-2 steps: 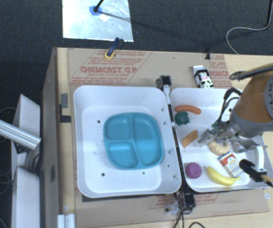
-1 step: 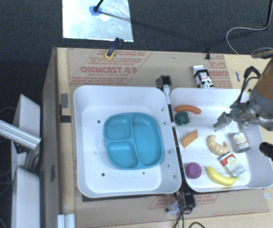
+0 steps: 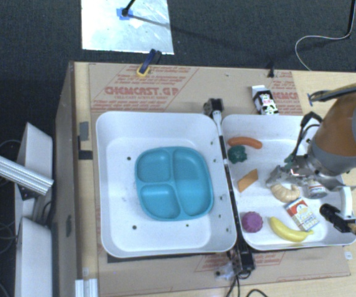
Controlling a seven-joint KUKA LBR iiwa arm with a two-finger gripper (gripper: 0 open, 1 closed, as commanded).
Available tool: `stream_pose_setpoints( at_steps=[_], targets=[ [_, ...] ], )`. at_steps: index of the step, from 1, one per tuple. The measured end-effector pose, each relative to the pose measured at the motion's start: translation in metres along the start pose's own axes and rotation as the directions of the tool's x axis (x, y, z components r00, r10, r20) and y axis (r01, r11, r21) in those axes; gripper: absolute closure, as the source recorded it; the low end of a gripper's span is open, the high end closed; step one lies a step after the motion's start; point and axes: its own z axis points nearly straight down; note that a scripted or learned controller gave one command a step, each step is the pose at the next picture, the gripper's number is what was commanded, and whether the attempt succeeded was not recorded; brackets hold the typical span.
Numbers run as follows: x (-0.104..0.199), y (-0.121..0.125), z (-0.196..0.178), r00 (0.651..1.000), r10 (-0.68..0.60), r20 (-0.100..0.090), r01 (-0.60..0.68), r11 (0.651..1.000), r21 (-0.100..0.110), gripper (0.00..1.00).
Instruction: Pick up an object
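Because the gripper (image 3: 281, 177) hangs low just above the bun (image 3: 284, 193), its grip state impossible to tell, the bun could slip sideways against the carton (image 3: 302, 215) just right of the bun, crowded by the banana (image 3: 288, 229) below.

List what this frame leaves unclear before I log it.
- Pincer: open or shut is unreadable, blurred against the beige piece below it.
- Arm: cut off by the right edge.
- Red-and-white carton: its print is too small to read.
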Motion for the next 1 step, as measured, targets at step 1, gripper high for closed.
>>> stream_pose_setpoints(
  at_steps=[1],
  targets=[
    [0.0000, 0.0007, -0.0105, 1.000, -0.002, 0.000, 0.002, 1.000, -0.001, 1.00]
  ],
)
